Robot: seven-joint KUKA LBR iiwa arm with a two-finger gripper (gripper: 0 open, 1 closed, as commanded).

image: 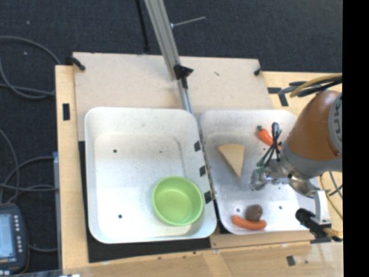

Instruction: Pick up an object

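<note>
Right, from my seat I see the arm (314, 134) coming in from the desk's (144, 74) right edge, grey w/ the orange band bulked over the right bin's (230, 123) right side. Its hand (258, 182) sits low over the right bin, approx mid-bin, just right of the cheese wedge (233, 157). Can't tell if it's wide or narrow; metal bits blur together at this angle, and I see nothing clearly gripped.

Right bin contents: pale yellow cheese wedge near the centre, pointing toward the bin's front edge, close to the hand but apparently apart from it. Small carrot (264, 136) toward the back right corner, partly behind cables by the wrist. Near the front edge, a brown round lump (254, 212) sitting just behind, poss. touching, an orange-red sausage-shaped item (249, 223) lying along the front rim. Both are well clear of the hand.

Left bin (138, 126): one green bowl (177, 200), upright, in the front right corner, close to the divider btwn bins.

Alu. rail (164, 33) slants from the top of view down to where the two bins meet at the back edge. Small screen device (11, 238) off the desk's left side, front corner, w/ cables on the dark floor.
</note>
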